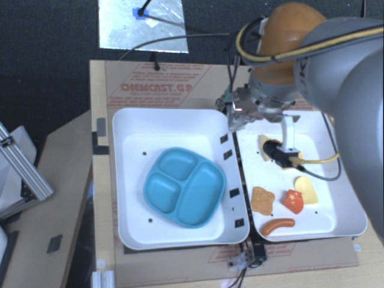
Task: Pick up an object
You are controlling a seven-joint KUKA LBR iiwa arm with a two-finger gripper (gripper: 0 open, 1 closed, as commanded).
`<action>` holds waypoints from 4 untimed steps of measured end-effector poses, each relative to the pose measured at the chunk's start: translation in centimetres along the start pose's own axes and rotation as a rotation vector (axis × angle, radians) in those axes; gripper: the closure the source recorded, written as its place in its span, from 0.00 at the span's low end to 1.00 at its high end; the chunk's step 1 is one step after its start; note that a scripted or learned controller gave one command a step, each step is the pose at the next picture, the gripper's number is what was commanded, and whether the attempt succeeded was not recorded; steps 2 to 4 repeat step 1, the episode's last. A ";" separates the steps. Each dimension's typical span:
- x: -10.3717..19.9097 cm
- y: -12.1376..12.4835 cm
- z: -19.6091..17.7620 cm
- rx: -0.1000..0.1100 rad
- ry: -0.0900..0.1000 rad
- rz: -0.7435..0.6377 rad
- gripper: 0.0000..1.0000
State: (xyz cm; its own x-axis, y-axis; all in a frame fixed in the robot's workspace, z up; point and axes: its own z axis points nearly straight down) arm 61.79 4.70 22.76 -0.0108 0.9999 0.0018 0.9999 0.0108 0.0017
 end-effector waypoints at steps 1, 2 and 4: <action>5.6 1.5 1.1 -0.001 0.000 0.001 1.00; 5.6 1.5 1.1 -0.001 0.000 0.001 1.00; 5.6 1.5 1.1 -0.001 0.000 0.001 1.00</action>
